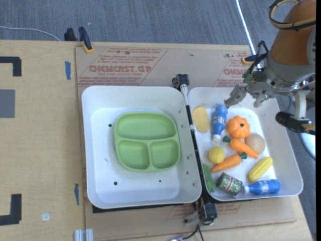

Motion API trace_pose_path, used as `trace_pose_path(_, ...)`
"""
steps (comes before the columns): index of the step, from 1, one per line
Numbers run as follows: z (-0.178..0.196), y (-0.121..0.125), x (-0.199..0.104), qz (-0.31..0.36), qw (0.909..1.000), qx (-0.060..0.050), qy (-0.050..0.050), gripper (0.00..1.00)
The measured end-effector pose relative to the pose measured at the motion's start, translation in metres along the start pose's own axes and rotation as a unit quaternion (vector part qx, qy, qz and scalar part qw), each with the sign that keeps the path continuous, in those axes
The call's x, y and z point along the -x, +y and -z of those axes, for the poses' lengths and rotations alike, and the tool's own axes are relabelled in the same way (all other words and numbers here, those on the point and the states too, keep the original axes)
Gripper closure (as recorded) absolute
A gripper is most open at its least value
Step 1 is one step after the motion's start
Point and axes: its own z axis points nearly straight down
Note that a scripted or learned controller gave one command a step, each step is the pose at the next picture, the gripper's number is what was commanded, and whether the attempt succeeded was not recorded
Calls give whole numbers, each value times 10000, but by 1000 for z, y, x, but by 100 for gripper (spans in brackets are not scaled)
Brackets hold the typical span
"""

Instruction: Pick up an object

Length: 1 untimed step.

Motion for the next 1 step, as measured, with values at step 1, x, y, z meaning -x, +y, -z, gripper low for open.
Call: trace_pose_path(1, -95, 2, -21, 9, 10000, 90, -19, 0)
